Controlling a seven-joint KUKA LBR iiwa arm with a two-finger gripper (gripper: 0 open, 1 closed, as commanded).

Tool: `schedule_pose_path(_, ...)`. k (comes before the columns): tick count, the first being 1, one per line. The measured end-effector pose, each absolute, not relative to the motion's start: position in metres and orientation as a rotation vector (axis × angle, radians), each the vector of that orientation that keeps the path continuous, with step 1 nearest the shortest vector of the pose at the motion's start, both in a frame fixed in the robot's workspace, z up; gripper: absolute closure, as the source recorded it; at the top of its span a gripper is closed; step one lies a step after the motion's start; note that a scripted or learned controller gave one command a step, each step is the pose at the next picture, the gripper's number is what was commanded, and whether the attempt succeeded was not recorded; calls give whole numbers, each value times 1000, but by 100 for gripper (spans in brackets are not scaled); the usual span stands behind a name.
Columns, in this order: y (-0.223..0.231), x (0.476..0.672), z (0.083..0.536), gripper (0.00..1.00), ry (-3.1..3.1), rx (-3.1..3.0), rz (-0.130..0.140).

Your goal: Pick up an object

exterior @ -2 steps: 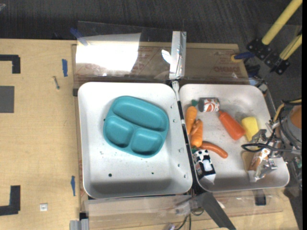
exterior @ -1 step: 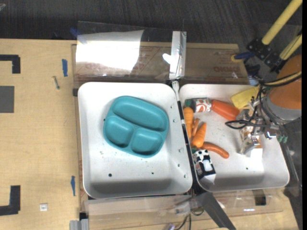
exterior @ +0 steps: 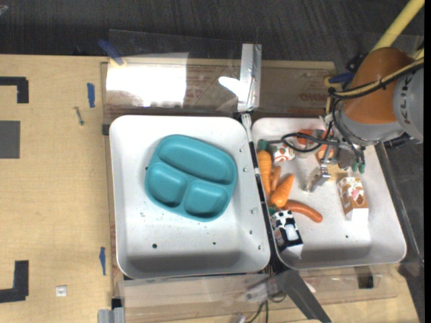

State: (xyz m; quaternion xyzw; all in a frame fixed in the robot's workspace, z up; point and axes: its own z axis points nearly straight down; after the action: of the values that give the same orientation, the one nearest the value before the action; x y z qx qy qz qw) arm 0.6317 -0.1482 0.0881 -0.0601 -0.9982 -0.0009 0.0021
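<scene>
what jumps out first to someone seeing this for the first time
The teal divided plate lying in the left bin. Next, the orange carrots along the right bin's left side, and the arm's claw hanging over that bin.

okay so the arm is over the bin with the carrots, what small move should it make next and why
Probably a short drop straight down. The end effector hangs over bare floor of the right bin, between the carrots and a small packet. Nothing shows between its fingers, so it likely needs to shift toward one of them first.
</scene>
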Motion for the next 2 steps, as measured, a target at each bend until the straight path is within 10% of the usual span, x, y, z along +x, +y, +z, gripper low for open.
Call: schedule_pose_path(2,-156,482,89,0,-3025,-877,-1)
